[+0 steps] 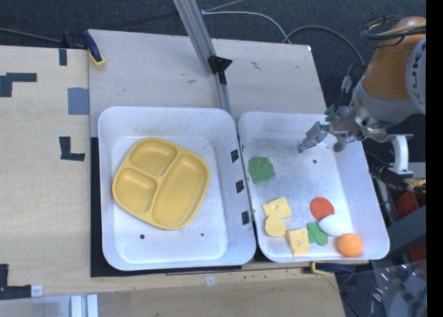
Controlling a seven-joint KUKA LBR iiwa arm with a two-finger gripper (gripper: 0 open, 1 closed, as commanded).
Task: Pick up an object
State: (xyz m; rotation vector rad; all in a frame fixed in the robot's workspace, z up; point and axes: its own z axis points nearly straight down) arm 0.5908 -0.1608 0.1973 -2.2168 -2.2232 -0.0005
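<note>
The right bin (360, 170) holds several small toy foods. A green leafy piece (261, 169) lies near its left wall. Toward the front lie yellow cheese pieces (277, 208), another yellow wedge (299, 241), a red piece (322, 207), a white egg (333, 225), a small green piece (317, 234) and an orange ball (350, 244). My gripper (321, 146) hangs over the back right part of this bin, open, with nothing between its fingers. It is well behind the red piece and to the right of the green leafy piece.
The left bin (111, 225) holds a yellow divided plate (161, 182). A slanted metal pole (197, 25) runs down to the gap between the bins at the back. Cables lie on the bench behind the right bin.
</note>
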